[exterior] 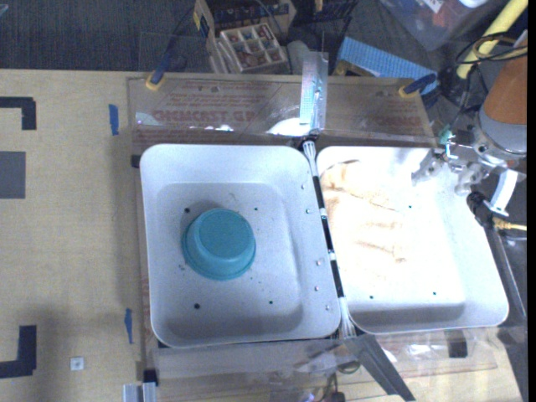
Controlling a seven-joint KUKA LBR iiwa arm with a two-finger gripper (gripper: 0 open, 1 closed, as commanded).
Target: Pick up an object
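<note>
Waiting at the far right edge of the right bin (469, 308), the gripper (469, 170) holds nothing — how wide it stands I cannot tell. The teal bowl (219, 243) sits upturned in the left bin (167, 174), well apart — the approach seems yet to begin, calling for a reach across.

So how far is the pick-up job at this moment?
Nothing looks done yet. The teal bowl sits upside down on the floor of the left bin, untouched. The arm is at the far right edge, by the right bin, with its end effector away from the bowl. Reaching, grasping and lifting all remain.
</note>
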